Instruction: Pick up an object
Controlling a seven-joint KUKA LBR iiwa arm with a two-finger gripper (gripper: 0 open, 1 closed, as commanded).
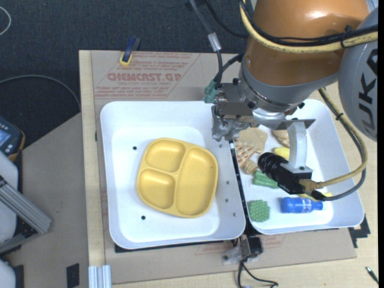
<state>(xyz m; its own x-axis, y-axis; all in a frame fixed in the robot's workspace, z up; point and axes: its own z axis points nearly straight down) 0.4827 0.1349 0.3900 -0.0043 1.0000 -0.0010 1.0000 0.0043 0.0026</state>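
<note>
Lying loose in the right bin (pixel 345 161), a green knobbly ball (pixel 258 209) at six o'clock and a blue bottle (pixel 300 206) are unlifted. Farther up, at twelve, the gripper (pixel 223 134) hangs; its grasp I cannot tell, so picking seems undone.

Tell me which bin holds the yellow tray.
The left bin: the yellow tray lies alone in it. The right bin holds small items.

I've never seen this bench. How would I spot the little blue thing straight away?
Find the right-hand white bin, under the big orange and grey arm. Look along its near edge: the blue bottle lies on its side there, right of a green dotted ball. It is the only blue item in either bin.
</note>
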